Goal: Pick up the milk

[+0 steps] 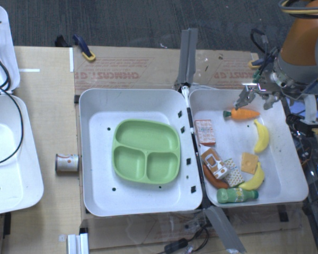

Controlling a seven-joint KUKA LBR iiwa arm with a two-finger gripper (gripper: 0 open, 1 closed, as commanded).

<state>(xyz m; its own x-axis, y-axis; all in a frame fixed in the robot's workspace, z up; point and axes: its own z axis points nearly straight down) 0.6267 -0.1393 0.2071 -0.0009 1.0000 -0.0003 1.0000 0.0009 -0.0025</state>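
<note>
Red lettering runs across the flat brown cardboard sheet point(148, 67) lying behind the two white bins, well to the left of the gripper point(254, 96). It sits upside down from here and seems to spell "CHEMCAST GP". The small cartons' print is too tiny to read.

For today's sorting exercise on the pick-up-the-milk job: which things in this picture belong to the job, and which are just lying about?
Belongs to the job:
- milk carton, right bin
- gripper, above the carrot end of that bin

Just lying about:
- carrot
- two bananas
- green bottle
- red packet
- green tray, left bin
- small can, on the bench
</note>
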